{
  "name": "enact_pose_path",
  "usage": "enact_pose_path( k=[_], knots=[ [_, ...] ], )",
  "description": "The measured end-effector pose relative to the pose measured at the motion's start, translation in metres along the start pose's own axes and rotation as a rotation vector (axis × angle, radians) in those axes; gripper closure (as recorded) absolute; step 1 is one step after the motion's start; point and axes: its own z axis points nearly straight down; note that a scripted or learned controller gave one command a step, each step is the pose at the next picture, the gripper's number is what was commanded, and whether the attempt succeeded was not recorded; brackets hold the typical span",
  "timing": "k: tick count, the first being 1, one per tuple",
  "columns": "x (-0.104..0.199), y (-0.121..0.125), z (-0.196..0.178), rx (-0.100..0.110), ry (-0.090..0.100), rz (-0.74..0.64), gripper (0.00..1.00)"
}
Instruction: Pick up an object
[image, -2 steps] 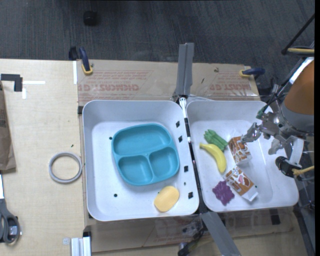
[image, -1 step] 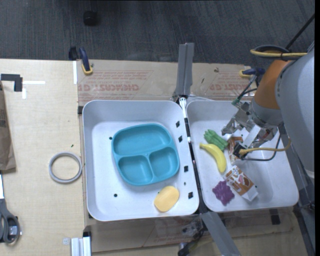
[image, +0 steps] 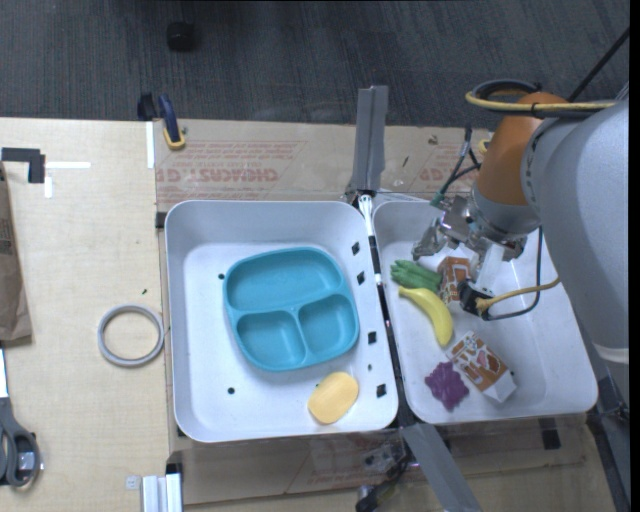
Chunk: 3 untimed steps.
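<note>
The metal 2-finger gripper (image: 452, 243) hangs over the right white plastic bin (image: 560, 350); finger spacing cannot be determined. Beneath it lie a curved glossy yellow banana (image: 430, 312) and a printed carton (image: 455, 278).

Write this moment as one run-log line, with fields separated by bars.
arm: over right bin | tool: above small carton, near green toy and banana | grip: unclear | left bin: blue tray, yellow piece

The scissors (image: 15, 450) are cut off by the left edge. Part of the small carton (image: 455, 278) beside the banana (image: 430, 312) is hidden by the gripper (image: 468, 262).
</note>
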Motion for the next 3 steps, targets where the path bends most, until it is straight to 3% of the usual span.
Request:
enact_pose_path(
  k=[1,2,3],
  knots=[
    [0.004,-0.097,-0.096,0.009,0.001,-0.431,0.00],
    [-0.029,-0.071,0.003,0.006,0.002,-0.261,0.00],
    [-0.038,-0.062,0.000,0.008,0.000,0.026,0.00]
  ],
)
